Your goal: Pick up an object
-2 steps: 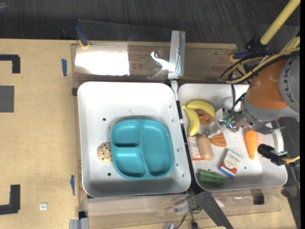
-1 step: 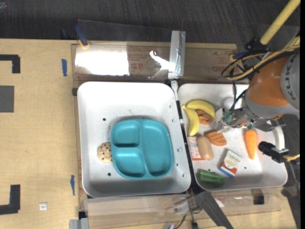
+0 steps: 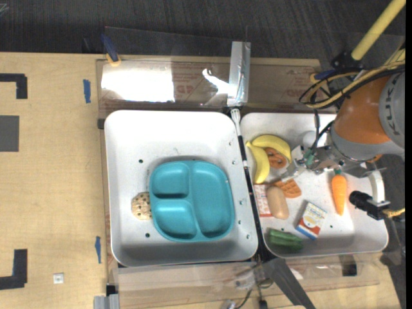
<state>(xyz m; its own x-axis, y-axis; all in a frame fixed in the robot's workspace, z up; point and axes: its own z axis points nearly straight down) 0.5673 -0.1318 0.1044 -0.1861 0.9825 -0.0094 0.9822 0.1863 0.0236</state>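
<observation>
We see the gripper [image 3: 308, 159] low in the right bin [image 3: 367, 240], but we cannot tell its state. At its nine o'clock lies the banana [image 3: 265, 152]; at four o'clock, the carrot [image 3: 338, 194]. The sausage [image 3: 277, 202] sits toward seven o'clock, and the green pepper [image 3: 284, 239] lies beyond it. The left bin [image 3: 122, 172] holds a teal tray [image 3: 190, 199] and a cookie [image 3: 141, 205].

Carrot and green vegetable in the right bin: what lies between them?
In the camera view, a small white carton lies between the carrot and the green vegetable, on the right bin's floor.
</observation>
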